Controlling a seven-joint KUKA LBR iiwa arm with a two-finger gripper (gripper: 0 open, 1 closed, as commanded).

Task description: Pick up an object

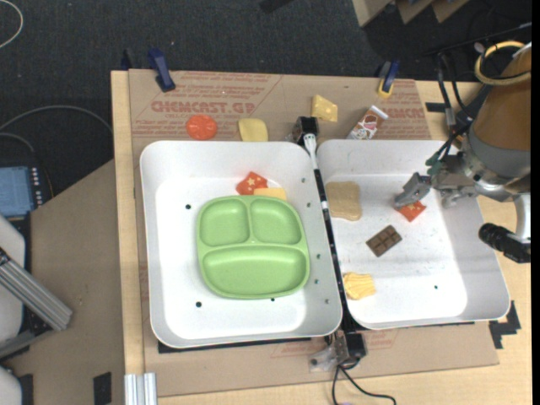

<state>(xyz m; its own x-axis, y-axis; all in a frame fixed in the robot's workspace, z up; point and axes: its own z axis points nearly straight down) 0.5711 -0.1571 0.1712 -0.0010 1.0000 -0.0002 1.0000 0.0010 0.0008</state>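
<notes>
1. Two white bins are seen side by side on the bench: a left bin (169,226) and a right bin (439,260).
2. A green plate (251,247) with three parts is seen in the left bin. A small red piece (251,182) and a pale yellow piece (272,194) are laid just behind it.
3. Four small things are seen in the right bin: a tan slice (343,201) near the wall between the bins, a brown chocolate square (384,241) in the middle, a yellow piece (359,286) near the front, and a red block (412,211) toward the back.
4. The gripper (415,194) is reached in from the right and is placed low over the red block. The block is seen just under the tips and looks to be touched by them.
5. It cannot be told if the gripper is wide or narrow, and it cannot be told if the block is held.
6. The red block is judged to be the thing that is wanted. It looks to be down on the bin floor, so it is not lifted yet.
7. So far the reach to the block looks done. A firm hold and a lift up out of the bin are what is left.
8. Some more small things are laid on the cardboard (211,99) behind the bins. They are well apart from the gripper.
</notes>
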